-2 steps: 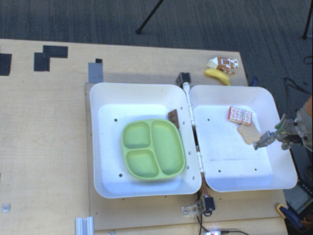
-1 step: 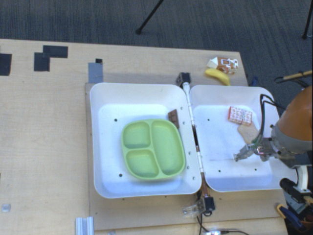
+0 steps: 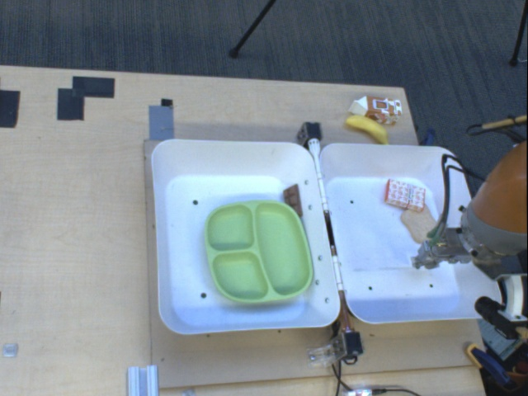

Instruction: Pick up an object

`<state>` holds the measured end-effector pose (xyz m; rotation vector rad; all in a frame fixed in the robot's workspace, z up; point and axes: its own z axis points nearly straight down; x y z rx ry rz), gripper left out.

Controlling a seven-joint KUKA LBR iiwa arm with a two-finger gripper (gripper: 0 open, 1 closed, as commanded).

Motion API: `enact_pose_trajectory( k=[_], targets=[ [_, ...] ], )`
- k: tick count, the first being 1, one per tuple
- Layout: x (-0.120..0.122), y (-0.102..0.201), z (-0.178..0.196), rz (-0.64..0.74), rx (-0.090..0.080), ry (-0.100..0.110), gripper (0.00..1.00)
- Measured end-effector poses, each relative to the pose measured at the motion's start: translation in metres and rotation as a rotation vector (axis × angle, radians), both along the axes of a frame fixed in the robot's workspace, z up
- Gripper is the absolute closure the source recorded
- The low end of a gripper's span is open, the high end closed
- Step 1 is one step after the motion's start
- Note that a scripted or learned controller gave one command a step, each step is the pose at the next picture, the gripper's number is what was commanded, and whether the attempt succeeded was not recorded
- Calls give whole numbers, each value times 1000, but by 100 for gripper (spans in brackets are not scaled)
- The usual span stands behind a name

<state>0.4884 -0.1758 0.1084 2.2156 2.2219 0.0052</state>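
**Camera view: arm low in the right bin**

Camera view puts the gripper low over the right bin — whether it is spread or pinching anything, I cannot tell. Just beside it lies a tan flat piece, touching a red-and-white packet. Left bin holds a green divided tray. Beyond, on the counter — a banana.
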Motion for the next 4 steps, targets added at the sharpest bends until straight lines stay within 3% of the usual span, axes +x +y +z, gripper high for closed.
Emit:
enact_pose_trajectory(
  k=[1,2,3,4],
  targets=[
    [0,50,92,2,0,0,100],
    [6,135,153,3,1,1,100],
    [75,183,192,4,1,1,100],
    [75,182,192,4,0,3,0]
  ],
)
